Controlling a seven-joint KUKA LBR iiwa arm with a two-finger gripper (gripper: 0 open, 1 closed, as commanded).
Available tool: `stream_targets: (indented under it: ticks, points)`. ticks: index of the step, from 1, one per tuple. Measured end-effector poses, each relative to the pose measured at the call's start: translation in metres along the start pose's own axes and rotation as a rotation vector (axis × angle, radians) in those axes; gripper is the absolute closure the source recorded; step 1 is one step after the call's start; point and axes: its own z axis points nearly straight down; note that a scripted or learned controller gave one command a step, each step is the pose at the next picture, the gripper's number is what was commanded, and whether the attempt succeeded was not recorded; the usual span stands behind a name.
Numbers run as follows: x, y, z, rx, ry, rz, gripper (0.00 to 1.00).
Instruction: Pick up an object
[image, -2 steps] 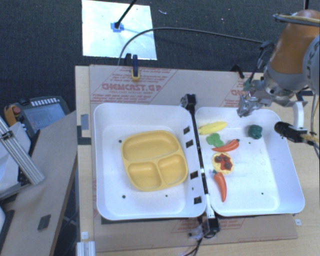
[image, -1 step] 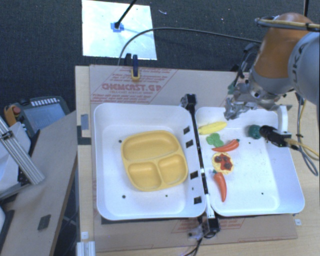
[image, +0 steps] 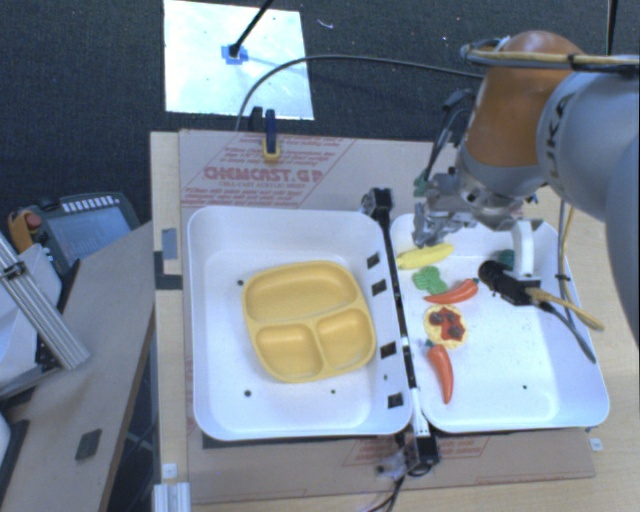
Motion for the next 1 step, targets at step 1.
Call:
stream_targets:
  ticks: [1]
  points:
    - [0.0570,0.0027,0.0016,-0.002,0.001,-0.001,1.00]
